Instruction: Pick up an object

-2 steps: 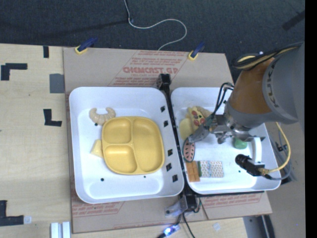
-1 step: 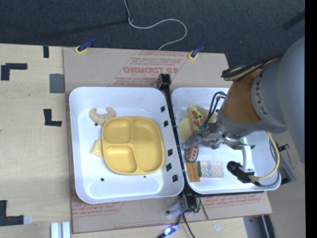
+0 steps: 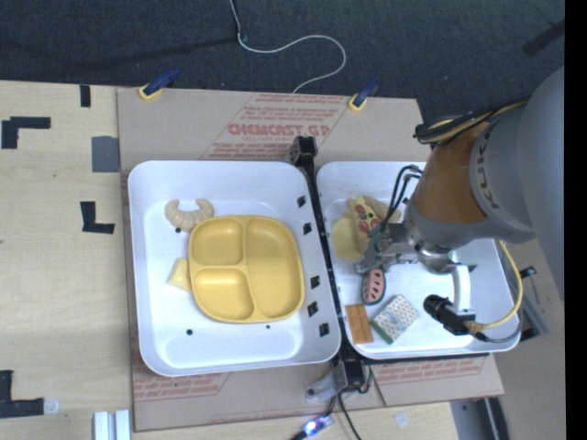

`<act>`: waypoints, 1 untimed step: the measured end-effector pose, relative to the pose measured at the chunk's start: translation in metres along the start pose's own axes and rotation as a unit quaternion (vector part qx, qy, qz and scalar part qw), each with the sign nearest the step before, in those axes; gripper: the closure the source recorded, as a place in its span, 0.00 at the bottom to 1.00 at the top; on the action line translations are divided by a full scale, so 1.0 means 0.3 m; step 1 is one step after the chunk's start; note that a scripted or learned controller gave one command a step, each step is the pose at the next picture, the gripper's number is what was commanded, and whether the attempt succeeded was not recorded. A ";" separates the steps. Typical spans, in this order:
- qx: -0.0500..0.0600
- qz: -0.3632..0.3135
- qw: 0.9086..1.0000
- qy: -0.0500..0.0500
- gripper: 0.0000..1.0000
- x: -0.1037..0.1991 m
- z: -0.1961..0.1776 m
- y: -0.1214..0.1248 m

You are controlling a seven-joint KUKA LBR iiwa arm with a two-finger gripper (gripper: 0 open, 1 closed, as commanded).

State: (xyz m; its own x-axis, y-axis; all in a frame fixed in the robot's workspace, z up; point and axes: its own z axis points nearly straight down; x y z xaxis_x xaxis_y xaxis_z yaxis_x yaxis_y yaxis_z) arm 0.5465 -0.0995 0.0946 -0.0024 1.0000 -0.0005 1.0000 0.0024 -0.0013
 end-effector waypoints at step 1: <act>-0.001 0.001 1.000 0.000 1.00 -0.033 -0.165 0.006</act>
State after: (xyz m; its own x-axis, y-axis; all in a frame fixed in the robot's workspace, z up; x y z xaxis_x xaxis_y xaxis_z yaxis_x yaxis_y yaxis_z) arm 0.5485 -0.1093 0.1441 0.0001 1.0000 -0.0004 1.0000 -0.0001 0.0016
